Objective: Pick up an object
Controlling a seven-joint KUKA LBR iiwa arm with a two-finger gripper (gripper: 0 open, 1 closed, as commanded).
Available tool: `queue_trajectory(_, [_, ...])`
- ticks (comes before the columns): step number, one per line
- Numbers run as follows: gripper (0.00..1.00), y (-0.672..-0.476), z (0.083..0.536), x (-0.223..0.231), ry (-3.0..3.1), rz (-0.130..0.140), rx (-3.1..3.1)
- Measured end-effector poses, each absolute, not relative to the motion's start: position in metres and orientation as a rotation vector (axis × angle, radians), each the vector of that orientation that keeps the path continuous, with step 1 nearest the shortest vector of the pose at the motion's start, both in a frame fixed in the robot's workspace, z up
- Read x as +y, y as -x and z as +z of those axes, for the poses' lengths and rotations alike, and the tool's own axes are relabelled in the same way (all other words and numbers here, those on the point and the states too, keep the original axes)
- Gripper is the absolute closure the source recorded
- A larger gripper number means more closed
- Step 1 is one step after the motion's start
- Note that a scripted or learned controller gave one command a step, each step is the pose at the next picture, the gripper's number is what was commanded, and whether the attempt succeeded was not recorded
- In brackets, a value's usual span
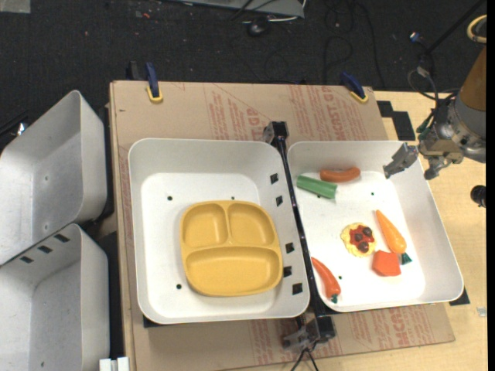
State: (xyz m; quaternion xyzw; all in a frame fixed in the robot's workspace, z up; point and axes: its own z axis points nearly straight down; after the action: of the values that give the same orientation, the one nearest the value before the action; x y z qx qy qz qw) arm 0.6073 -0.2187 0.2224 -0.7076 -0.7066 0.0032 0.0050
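My gripper (416, 163) hangs over the far right corner of the right bin (441, 230), its two fingers spread open with nothing between them. Inside that bin lie an orange sausage (340, 175) and a green block (316, 186) near the back. Further forward sit a small round pizza toy (360, 239), an orange carrot (390, 231), and a red-orange piece (387, 263). A red chili pepper (327, 277) rests along the left front wall. All of them lie to the left of and below the gripper.
The left bin (155, 207) holds a yellow divided tray (230, 247). Two more white bins (46, 230) stand off the bench at the left. Blue clamps (153, 83) pin the cardboard base at the back. Cables run behind the bench.
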Motion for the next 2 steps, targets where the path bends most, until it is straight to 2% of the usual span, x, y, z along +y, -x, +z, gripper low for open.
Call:
queue_trajectory(1, [0.0, -0.61, 0.23, -0.218, 2.22, 0.0, -2.224])
queue_trajectory(2, [0.0, -0.609, 0.187, -0.22, 2.22, 0.003, -2.219])
